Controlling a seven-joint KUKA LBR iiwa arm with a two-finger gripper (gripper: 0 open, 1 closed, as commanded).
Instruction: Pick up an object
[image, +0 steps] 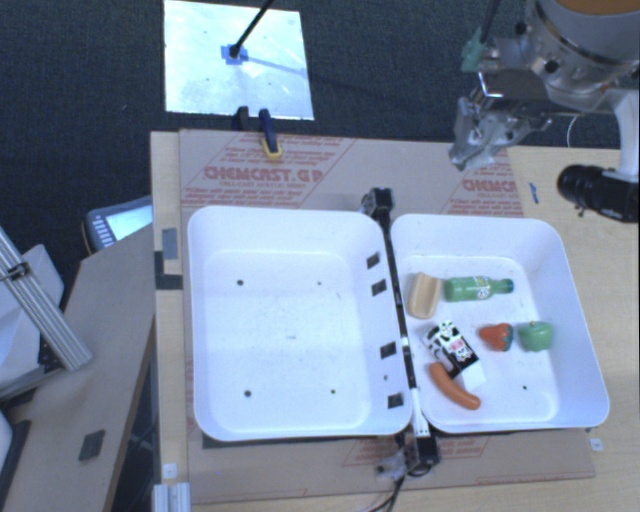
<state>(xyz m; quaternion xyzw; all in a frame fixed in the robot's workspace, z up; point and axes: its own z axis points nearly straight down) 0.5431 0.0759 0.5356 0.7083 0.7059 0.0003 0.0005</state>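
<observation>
White plastic forms the right bin (560, 250), which holds six small toys. A green bottle (478, 289) lies on its side near the back, with a tan cylinder (424, 294) just left of it. A black-and-white cow-patterned carton (456, 352) lies tilted in the middle, an orange sausage (454, 387) touching its front edge. A red-orange piece (496, 337) and a green pepper-like piece (535, 336) sit side by side to the right. Beside it, the left bin (285, 320) shows bare white floor. Both rest on a cardboard sheet (300, 165) on the desk. The gripper (475, 148) hangs above the cardboard behind the right bin; whether its jaws are spread cannot be told.
</observation>
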